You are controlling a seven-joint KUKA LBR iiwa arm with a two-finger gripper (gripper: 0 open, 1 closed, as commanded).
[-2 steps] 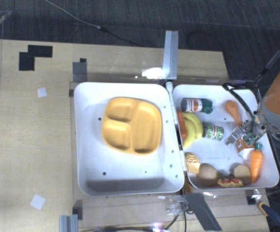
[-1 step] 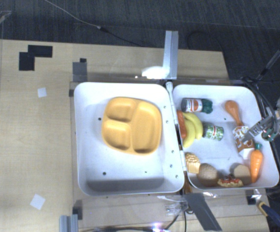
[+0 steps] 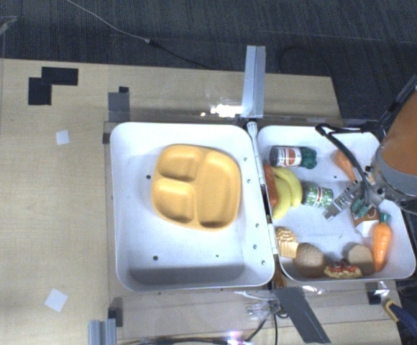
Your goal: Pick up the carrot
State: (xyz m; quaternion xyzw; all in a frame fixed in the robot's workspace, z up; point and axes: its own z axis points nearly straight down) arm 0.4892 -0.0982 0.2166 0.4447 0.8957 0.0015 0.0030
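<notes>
Camera view: 2 shallow white bins sit side by side on the pale wooden counter [image 3: 43, 214]. The left bin [image 3: 133, 264] holds a smooth yellow plastic divided plate [image 3: 196, 185] with 3 compartments. The right bin [image 3: 404, 261] is crowded with toy food: a small red-labelled bottle [image 3: 292, 156] lying on its side, a curved yellow banana [image 3: 286, 190], a second green-capped bottle [image 3: 317, 195] beside it, and a row of bread-like pieces [image 3: 310, 254] along the near wall.

The carrot [image 3: 381, 243] lies near the right bin's near right corner, a tapered, glossy orange cone with a green top, tip pointing toward the near wall. A second orange piece [image 3: 344, 164] lies further back.

The gripper [image 3: 352, 201] hangs low over the bin's middle, just beside the carrot's green end but not on it. Whether the jaws are open or closed, I cannot tell; nothing visibly sits between them.

The step in hand looks like the approach, the grasp not yet made. The next move probably calls for shifting toward the near right corner, lining the jaws across the carrot's thicker part, then descending. Its slick, tapering shape could slip from a grip near the tip.
</notes>
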